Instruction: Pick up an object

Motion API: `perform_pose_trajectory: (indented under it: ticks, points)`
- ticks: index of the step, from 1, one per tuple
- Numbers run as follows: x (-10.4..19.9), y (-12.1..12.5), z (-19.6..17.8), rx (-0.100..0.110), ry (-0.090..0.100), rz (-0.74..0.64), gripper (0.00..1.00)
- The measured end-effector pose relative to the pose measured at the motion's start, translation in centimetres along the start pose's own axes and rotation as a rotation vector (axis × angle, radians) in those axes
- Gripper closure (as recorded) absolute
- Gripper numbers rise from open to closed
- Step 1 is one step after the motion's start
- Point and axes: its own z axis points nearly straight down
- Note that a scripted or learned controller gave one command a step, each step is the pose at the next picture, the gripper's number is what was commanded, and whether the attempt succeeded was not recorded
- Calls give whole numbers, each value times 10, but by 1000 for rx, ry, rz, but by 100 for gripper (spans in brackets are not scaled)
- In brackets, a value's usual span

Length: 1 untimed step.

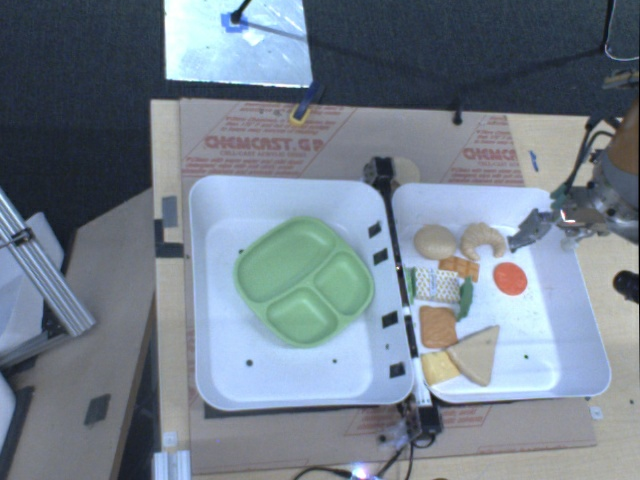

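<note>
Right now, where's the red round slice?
The red slice lies in the right bin, right of the orange crackers, below and right of the croissant, just below the hand.

Arm cut off at right edge; pincer too blurry to read.

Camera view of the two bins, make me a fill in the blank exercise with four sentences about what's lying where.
1. The green divided plate has ____ compartments.
2. The plate lies in the ____ bin as the camera sees it.
3. The flat round slice in the right bin is coloured ____.
4. The gripper hangs over the bin that holds the ____ food pieces.

Missing words: three; left; red; toy
</note>
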Motion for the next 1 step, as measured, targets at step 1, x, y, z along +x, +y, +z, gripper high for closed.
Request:
perform_pose_trajectory:
  ticks: [1]
  points:
    - [-9,3,46,-2,-1,0,0]
